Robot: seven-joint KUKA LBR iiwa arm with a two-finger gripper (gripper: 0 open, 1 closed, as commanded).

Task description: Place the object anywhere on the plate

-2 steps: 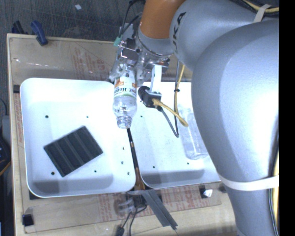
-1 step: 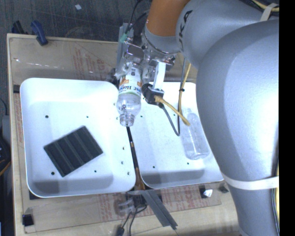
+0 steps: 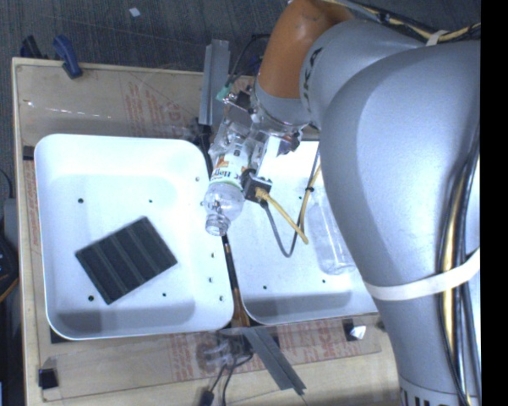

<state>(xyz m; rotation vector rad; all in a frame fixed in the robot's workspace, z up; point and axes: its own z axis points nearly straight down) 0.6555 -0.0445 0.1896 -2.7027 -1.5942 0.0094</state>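
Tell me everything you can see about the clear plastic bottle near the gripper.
The clear plastic bottle is small and see-through, with a white label carrying orange and dark print around its upper body. It hangs tilted below the gripper, its free rounded end lowest, over the seam between the left white bin and the right white bin. Its upper end sits against the gripper; whether it is gripped cannot be told. It lies apart from the dark ribbed rectangular plate.
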